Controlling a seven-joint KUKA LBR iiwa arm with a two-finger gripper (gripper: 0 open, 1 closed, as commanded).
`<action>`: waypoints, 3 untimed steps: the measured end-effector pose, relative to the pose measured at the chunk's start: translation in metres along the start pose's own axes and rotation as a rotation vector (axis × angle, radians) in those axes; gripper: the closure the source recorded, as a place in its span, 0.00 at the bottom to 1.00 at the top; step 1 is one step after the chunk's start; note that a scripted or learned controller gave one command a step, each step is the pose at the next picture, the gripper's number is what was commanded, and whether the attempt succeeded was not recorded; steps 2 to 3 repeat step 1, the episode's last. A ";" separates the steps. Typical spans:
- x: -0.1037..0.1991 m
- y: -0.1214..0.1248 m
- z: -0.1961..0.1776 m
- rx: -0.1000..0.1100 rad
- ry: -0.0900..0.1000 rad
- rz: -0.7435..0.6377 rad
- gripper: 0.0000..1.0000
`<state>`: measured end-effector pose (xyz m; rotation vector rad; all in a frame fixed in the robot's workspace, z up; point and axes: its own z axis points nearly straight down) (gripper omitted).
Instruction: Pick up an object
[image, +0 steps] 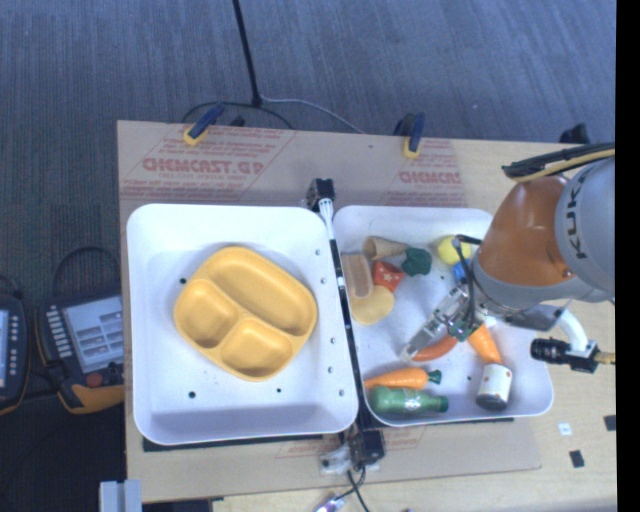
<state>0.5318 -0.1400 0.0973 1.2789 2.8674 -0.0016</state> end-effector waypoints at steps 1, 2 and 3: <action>0.033 -0.012 0.002 -0.019 -0.035 -0.197 0.00; 0.033 -0.012 0.002 -0.019 -0.035 -0.197 0.00; 0.033 -0.012 0.002 -0.019 -0.035 -0.197 0.00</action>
